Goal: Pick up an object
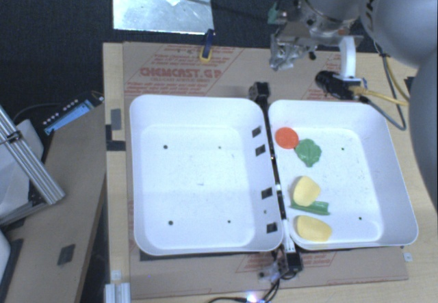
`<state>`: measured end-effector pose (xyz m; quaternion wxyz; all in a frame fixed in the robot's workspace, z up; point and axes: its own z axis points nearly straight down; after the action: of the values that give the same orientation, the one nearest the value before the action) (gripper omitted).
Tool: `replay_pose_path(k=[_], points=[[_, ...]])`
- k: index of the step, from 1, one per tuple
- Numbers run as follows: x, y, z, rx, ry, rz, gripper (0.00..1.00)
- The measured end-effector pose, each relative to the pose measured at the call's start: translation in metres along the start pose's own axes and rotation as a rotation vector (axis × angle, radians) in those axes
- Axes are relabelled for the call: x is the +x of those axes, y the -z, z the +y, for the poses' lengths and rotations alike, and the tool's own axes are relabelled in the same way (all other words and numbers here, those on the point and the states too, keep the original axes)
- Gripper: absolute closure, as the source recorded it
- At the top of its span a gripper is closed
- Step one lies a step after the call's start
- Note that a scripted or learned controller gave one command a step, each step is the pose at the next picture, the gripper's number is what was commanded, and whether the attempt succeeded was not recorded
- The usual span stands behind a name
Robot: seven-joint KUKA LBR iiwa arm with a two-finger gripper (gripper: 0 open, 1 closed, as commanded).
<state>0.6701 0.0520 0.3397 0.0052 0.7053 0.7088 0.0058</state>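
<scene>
Five objects: seen in the right bin (393, 158), all well below the fingers (282, 62) in the camera view.
Fingers: held above the worktop (171, 69) behind the bins; open or closed cannot be told.
Orange disc (286, 137): nearest the fingers.
Green piece (308, 152): just beside the disc.
Yellow pieces (305, 191) (313, 228): farthest, a green strip (311, 208) between them.
Left bin (147, 158): down-left of the fingers.
</scene>
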Motion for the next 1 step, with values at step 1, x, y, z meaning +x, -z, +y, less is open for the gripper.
replay_pose_path(k=[1], points=[[0.0, 0.1384, 0.001, -0.003, 0.002, 0.0, 1.0]])
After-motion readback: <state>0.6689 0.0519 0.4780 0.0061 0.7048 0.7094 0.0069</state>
